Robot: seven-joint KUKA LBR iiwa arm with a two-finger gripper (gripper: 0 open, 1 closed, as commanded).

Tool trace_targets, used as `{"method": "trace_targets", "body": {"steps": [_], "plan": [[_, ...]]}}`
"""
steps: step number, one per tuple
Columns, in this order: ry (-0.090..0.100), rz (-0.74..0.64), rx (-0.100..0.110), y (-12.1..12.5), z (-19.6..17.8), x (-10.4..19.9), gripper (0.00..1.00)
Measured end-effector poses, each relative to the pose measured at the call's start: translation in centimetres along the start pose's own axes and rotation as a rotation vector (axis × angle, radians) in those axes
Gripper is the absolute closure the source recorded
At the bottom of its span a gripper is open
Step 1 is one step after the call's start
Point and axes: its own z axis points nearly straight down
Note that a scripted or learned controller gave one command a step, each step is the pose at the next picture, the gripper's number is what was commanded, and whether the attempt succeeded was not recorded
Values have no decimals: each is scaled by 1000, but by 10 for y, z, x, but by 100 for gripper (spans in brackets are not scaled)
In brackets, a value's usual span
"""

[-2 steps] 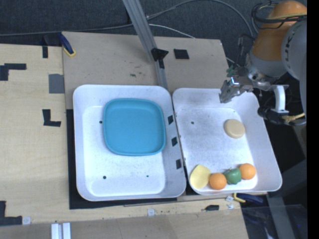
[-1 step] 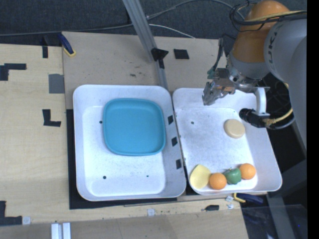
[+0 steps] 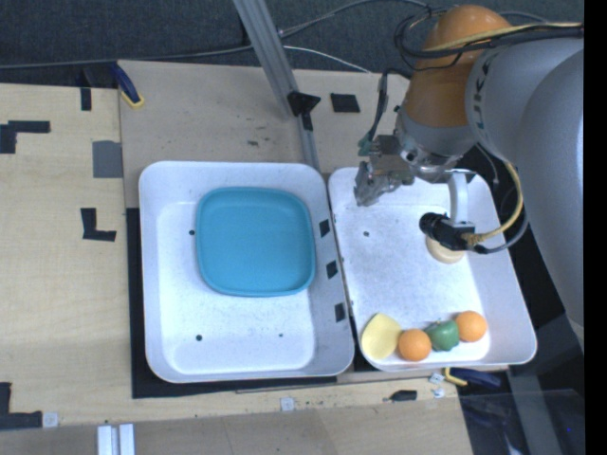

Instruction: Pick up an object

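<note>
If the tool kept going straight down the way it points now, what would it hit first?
Likely the bare floor of the right bin near its far left corner. The tool hangs there, far from the fruit at the near edge; height is unclear.

The grey arm enters from three o'clock, its orange band at one o'clock. The claw (image 3: 372, 186) points down toward seven o'clock.

The pale wooden bench (image 3: 190, 112) carried two shallow white bins side by side. The left bin (image 3: 166, 254) touched the right bin (image 3: 503, 282) along one edge. Black tape patches (image 3: 91, 224) lay left of the left bin, and another (image 3: 345, 103) lay behind it.
</note>
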Motion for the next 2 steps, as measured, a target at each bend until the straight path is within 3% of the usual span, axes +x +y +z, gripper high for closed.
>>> {"method": "trace_targets", "body": {"steps": [1,2], "plan": [[0,-1,-1,-9,-15,52,100],[0,-1,1,-23,-6,105,100]]}}
